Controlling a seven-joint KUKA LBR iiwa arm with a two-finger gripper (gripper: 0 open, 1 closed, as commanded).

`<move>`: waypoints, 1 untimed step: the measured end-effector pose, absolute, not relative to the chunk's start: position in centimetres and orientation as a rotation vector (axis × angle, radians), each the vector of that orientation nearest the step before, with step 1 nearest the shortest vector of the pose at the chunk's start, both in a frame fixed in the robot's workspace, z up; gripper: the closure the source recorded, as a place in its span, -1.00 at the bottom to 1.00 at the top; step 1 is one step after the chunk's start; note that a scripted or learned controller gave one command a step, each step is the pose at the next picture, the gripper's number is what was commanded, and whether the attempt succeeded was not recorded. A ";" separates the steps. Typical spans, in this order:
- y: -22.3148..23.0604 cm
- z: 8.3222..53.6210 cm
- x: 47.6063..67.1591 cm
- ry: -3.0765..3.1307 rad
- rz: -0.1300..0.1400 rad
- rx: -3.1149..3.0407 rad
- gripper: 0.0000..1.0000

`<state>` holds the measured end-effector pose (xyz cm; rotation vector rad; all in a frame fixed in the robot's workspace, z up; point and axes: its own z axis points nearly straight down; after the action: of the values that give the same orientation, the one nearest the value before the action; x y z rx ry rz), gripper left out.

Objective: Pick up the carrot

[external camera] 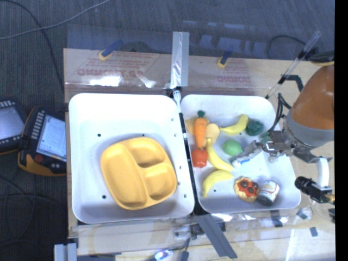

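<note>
Seemingly mirrored, unreadable cardboard print [109,67].

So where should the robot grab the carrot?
Probably the carrot's fat orange middle, coming straight down from above. It lies flat, green top pointing to the far wall, against the bin's left wall, with a banana close on its right, so fingers fit best across it.

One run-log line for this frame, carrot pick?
stage: approach | carrot: lying at right bin's left wall, not held | pincer: low over right bin, right of carrot | yellow tray: left bin
</note>
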<state>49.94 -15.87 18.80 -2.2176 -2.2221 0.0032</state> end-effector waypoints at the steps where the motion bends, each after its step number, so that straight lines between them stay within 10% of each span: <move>1: -8.5 19.3 51.9 -2.074 0.003 -2.355 -1.00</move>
<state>51.92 -8.52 19.35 -2.3551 -2.0742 0.0032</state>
